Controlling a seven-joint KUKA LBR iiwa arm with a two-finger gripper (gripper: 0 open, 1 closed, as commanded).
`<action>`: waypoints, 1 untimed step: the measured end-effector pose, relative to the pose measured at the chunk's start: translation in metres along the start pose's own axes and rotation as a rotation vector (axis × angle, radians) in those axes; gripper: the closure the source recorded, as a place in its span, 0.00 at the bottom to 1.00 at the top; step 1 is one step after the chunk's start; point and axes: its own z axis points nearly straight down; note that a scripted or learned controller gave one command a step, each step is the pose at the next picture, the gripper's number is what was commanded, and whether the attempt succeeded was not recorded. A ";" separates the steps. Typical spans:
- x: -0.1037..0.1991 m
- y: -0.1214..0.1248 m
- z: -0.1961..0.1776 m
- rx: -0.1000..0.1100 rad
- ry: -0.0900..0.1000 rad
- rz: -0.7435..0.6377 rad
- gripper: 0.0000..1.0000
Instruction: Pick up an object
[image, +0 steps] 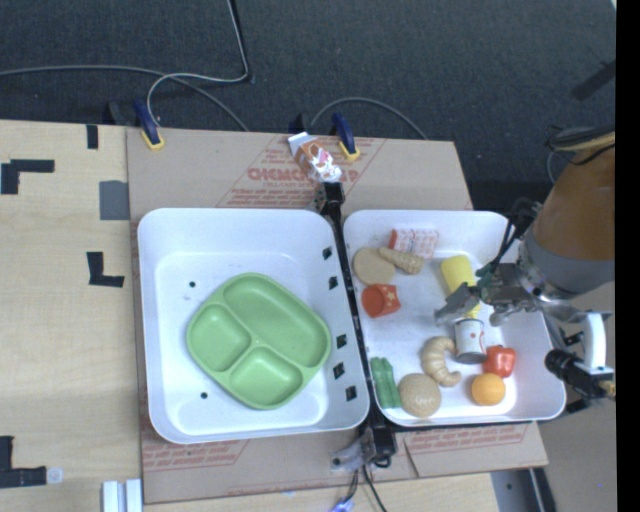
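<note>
Camera view:
- Left white shallow bin (160, 250), centre-left of frame: holds one light green plastic divided plate (258, 338), lying flat.
- Right white shallow bin (545, 405), centre-right of frame: holds the small toy items listed below.
- Yellow cylindrical block (457, 271), upper middle of the right bin, just left of the gripper.
- Red-and-white printed packet (413, 240), top of the right bin; tan round cookie-like disc (372, 265) beside it, with a red cube-like piece (380, 299) below.
- Beige croissant-shaped toy (440, 360), white-and-grey small can (469, 338), red pepper-like toy (500, 360), orange ball (488, 389), brown round bun (419, 394), green stick-shaped piece (384, 382): lower half of the right bin.
- Grey two-finger gripper (478, 300), right of centre: low over the right bin, just above the small can; fingers apart, nothing seen between them.
- Task status, as judged: no object lifted yet; closing on one item, likely the can or yellow block, and raising it remain.
</note>
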 end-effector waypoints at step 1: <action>-0.062 0.063 0.126 -0.010 -0.005 0.000 0.00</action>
